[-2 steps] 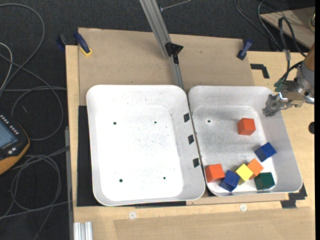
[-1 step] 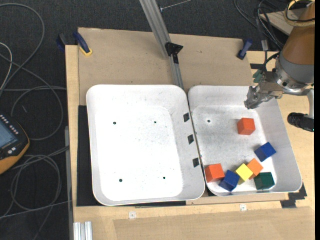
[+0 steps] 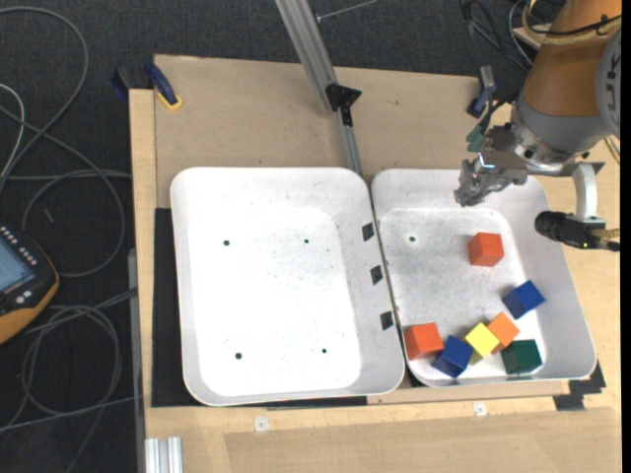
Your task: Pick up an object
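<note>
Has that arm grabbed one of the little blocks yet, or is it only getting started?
Only starting, it seems. Nothing looks picked up: all the blocks lie in the right bin, the orange block alone, the rest clustered near the front. The pincer hangs over the bin's back end, apart from every block. Reaching one, gripping and lifting are all left.

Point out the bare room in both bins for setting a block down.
Free: left bin, and the right bin's floor left of the lone orange block. Crowded: its near edge, from orange cube to green cube.
</note>
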`<state>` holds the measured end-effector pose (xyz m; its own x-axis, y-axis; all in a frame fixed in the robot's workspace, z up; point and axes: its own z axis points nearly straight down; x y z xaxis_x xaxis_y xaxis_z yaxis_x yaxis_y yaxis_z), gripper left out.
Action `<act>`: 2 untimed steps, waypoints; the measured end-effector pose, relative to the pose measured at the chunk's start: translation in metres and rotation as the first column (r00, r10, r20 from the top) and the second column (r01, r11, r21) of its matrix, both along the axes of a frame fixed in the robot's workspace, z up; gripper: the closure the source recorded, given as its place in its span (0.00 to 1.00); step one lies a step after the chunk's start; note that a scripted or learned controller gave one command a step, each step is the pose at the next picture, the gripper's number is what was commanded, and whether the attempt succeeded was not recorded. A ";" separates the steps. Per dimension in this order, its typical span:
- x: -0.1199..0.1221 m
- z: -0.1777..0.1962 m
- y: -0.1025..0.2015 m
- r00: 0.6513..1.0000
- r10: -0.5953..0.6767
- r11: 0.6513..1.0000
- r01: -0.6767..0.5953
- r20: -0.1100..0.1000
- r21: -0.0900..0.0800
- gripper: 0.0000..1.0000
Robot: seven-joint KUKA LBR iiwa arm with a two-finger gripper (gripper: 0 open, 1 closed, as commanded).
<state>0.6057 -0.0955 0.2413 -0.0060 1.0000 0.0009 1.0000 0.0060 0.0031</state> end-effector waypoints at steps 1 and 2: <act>0.010 -0.008 0.046 1.000 0.000 1.000 0.000 -0.002 0.000 1.00; 0.014 -0.014 0.106 1.000 0.001 1.000 -0.001 -0.004 0.002 1.00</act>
